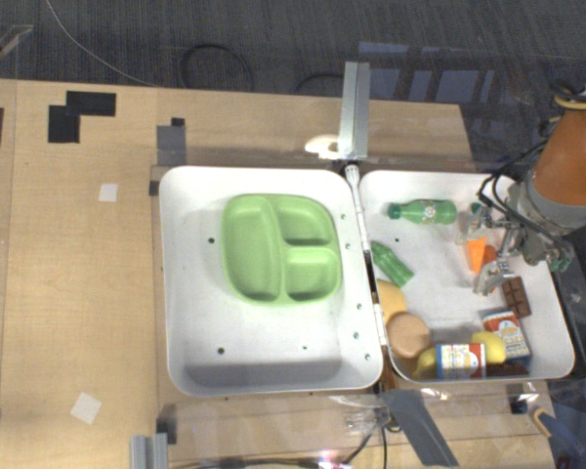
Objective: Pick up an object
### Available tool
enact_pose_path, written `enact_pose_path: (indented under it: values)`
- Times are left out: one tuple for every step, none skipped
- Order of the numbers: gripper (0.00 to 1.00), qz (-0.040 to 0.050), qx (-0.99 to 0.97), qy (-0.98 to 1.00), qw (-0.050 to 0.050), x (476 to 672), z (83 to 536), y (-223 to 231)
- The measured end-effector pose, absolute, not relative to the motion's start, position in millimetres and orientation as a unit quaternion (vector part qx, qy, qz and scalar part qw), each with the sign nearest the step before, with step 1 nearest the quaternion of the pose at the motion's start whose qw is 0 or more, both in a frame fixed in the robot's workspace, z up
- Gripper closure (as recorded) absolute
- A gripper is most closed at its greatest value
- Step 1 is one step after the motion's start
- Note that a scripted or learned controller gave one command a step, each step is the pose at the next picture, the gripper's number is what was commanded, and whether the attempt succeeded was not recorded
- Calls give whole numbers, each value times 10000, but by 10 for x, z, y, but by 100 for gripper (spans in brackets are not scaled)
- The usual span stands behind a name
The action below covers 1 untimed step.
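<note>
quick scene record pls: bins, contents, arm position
left bin: green divided plate
right bin: green bottle near the far wall; orange piece and brown bar by the gripper; green item at the divider; tan round item, yellow-capped bottle, small carton at the near wall
arm: over the right bin's right side
gripper: low, between orange piece and brown bar

Arm (pixel 572 154) cut off by the right edge, upper links out of frame. Jaws lost in wrist hardware; open or shut not readable. Orange piece (pixel 479 253) partly behind that hardware, kind unclear. Can (pixel 461 361) label too small to read. Yellow item (pixel 427 362) half hidden behind can and round brown thing (pixel 407 334). Carton (pixel 506 334) print blurred. Counter (pixel 68 291) clipped at left and bottom.
</note>
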<state>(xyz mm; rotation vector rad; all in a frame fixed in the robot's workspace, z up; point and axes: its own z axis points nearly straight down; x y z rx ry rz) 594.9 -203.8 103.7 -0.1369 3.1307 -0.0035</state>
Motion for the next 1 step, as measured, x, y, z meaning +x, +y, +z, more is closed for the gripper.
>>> enact_pose_path:
  values:
    - [0, -11, 59, 10000, 51, 5905, 882, -1861]
